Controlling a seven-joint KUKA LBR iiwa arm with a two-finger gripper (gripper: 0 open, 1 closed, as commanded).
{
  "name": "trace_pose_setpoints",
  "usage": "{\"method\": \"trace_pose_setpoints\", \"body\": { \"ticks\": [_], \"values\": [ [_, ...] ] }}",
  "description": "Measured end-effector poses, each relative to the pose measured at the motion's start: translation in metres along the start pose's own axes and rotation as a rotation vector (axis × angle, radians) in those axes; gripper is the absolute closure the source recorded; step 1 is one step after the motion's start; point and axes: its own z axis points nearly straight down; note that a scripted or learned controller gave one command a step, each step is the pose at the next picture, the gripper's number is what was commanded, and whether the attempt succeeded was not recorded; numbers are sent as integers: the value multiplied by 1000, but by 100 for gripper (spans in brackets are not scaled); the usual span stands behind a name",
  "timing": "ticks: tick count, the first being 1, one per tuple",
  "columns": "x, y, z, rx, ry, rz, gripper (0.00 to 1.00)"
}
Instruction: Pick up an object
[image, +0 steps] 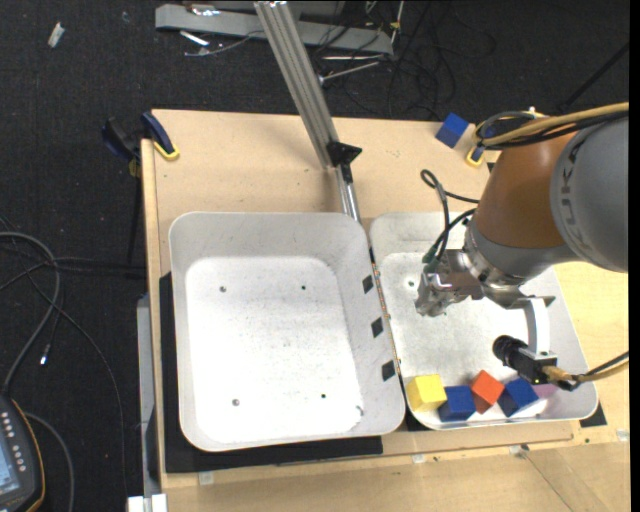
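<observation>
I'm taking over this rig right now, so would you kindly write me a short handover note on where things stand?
Pincer: hangs over the upper middle of the right-hand shallow white bin, nothing seen between its tips.
Things: small yellow cube, two blue blocks and an orange-red block cluster along that bin's near edge. Another blue block lies on the bench beyond the bins.
Done: nothing picked yet.
Left: descend on one block, grip it, lift it.
</observation>
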Motion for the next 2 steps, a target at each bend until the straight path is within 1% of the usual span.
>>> {"method": "trace_pose_setpoints", "body": {
  "ticks": [1, 2],
  "values": [
    [48, 2, -1, -3, -2, 1, 100],
    [131, -9, -4, -3, 0, -2, 100]
  ]
}}
